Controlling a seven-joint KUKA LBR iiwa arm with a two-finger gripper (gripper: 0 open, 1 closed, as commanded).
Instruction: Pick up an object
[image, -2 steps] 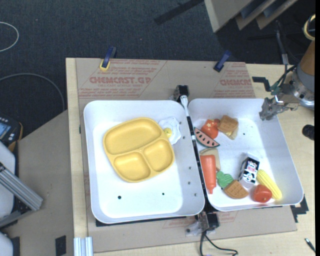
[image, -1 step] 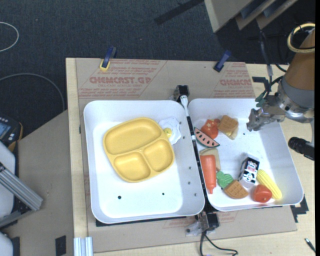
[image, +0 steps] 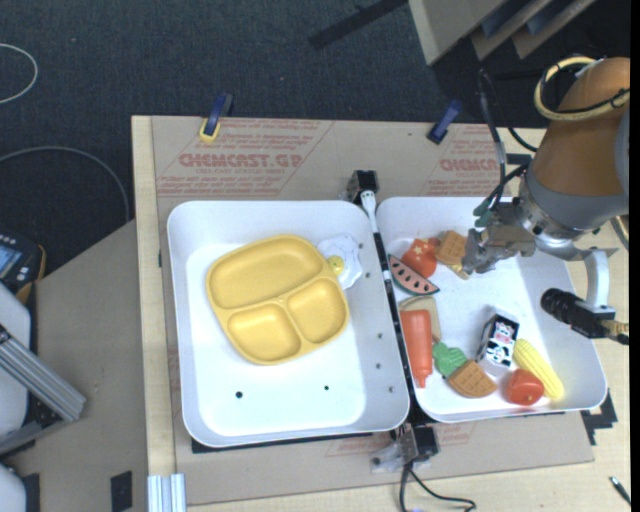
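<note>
My gripper (image: 477, 256) hangs over the far part of the right bin (image: 572, 345), close beside a tan cracker (image: 450, 246). Left of the cracker lie a red fruit (image: 419, 258) and a watermelon slice (image: 412, 279). Nearer the front are a carrot (image: 418, 341), a green piece (image: 449, 358), a brown biscuit (image: 471, 381), a black-and-white milk carton (image: 498, 341), a yellow corn cob (image: 540, 368) and a red tomato (image: 522, 388). Nothing is seen held in the gripper.
The left bin (image: 290, 400) holds a yellow divided plate (image: 277, 298) with a small white and yellow toy (image: 338, 262) at its far right edge. The grey and orange arm (image: 585, 130) comes in from the upper right.
</note>
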